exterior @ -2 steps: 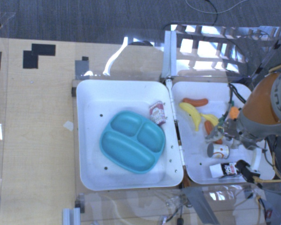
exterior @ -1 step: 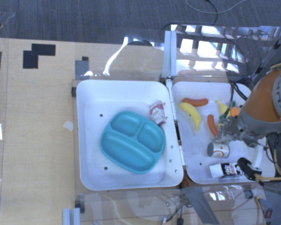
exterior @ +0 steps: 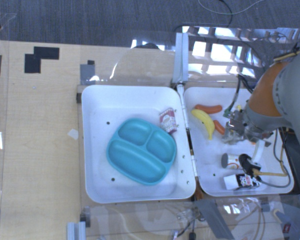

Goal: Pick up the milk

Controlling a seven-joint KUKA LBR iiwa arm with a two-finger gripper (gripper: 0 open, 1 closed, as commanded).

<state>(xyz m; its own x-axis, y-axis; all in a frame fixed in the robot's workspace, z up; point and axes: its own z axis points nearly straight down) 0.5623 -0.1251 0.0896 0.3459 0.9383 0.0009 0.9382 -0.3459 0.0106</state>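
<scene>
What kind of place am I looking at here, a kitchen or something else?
Most likely a robot test bench in a lab, not a kitchen. A grey robot arm reaches over two white bins holding toy-like food such as a banana, and loose cables trail across the floor.

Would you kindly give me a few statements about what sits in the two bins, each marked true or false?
1. The blue divided plate lies in the left bin. True.
2. The banana lies on the blue plate. False: it lies in the right bin.
3. A small red-and-white packet sits by the plate's upper right edge. True.
4. The gripper hangs over the left bin. False: it is over the right bin, right of the banana.
5. An orange carrot-like item lies just above the banana. True.
</scene>
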